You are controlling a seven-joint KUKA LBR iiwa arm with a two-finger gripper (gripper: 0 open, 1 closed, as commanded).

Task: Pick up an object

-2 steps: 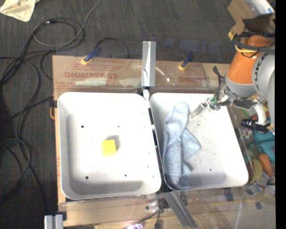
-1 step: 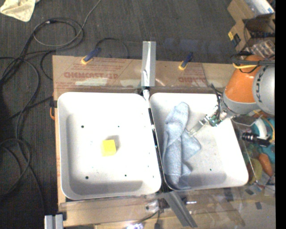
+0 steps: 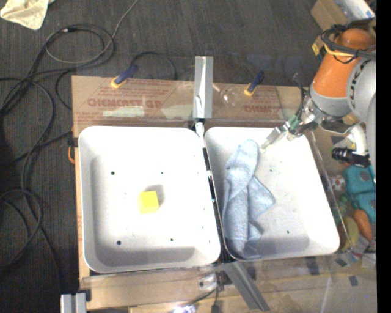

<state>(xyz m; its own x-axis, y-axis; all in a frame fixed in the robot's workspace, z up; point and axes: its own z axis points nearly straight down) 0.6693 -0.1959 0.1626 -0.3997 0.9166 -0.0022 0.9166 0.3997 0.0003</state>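
Overhead, two white bins sat side by side on the table. The left bin [image 3: 91, 183] held one small yellow block [image 3: 149, 202], roughly square, lying flat a little below the bin's middle, its edges close to parallel with the bin walls; no clear long axis. It sat well apart from every wall, nothing touching it.

The right bin [image 3: 305, 208] held a pale blue towel [image 3: 244, 195], bunched and folded. Its long axis ran from the bin's upper middle down toward the near left corner, hugging the left wall. The lower end lay against the near rim.

The gripper [image 3: 272, 140] hung over the upper part of the right bin, tilted, tip pointing down and left toward the towel's upper end, just beside it. The fingers were too small and blurred: could not tell whether open or closed, and nothing was seen held. The arm's orange band [image 3: 335, 73] showed at upper right.

Around: black cables [image 3: 36, 104] on dark carpet to the left, a crumpled cloth [image 3: 27, 12] at top left, two clamps [image 3: 122, 77] on the board's far edge, colourful clutter [image 3: 357, 202] right of the bins.
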